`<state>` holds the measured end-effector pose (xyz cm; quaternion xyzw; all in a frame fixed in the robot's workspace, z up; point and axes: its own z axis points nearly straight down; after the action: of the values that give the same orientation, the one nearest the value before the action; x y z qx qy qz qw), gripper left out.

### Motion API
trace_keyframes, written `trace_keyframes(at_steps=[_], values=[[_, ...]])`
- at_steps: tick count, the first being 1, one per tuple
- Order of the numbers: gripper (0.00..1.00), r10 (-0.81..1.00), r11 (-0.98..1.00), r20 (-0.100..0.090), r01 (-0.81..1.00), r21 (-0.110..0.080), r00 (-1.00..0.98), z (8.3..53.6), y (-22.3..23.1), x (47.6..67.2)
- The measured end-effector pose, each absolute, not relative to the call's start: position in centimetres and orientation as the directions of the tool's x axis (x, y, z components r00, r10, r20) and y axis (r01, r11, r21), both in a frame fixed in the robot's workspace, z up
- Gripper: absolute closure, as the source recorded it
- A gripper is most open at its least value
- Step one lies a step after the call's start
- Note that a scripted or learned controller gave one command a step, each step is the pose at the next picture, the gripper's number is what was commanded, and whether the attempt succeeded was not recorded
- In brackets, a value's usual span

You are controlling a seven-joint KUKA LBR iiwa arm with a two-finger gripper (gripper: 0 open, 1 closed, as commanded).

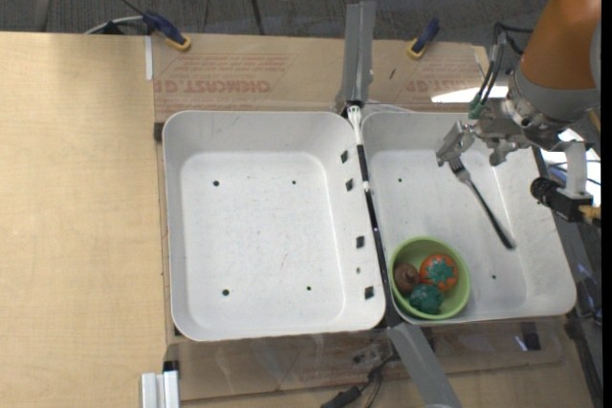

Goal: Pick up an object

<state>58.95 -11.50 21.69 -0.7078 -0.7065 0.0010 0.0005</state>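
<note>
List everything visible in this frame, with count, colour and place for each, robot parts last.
bins: two, white, side by side on the bench.
bowl: one, green, near corner of the right bin, by the divider.
small items in the bowl: about three, orange-red, teal and brown; too small to identify.
clamps: two, blue and orange, on the cardboard's far edge.
cardboard sheet: one, brown, under the bins.
arm: one, grey with orange band, at right.
gripper: one, above the right bin's far part.
</note>
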Motion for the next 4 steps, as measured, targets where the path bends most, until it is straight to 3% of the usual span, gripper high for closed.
trace_keyframes(at_steps=[1,2,3,4], values=[[0.0,0.98,-0.201,0.0,0.98,-0.004,0.201,9.1,-10.3,47.6],[0.0,1.0,-0.011,-0.002,1.0,0.0,0.011,19.4,-17.6,50.5],[0.0,0.996,0.094,-0.009,0.996,0.002,-0.094,9.8,-10.0,53.1],[0.0,0.991,0.133,-0.017,0.989,0.062,-0.132,10.6,-10.0,50.0]])
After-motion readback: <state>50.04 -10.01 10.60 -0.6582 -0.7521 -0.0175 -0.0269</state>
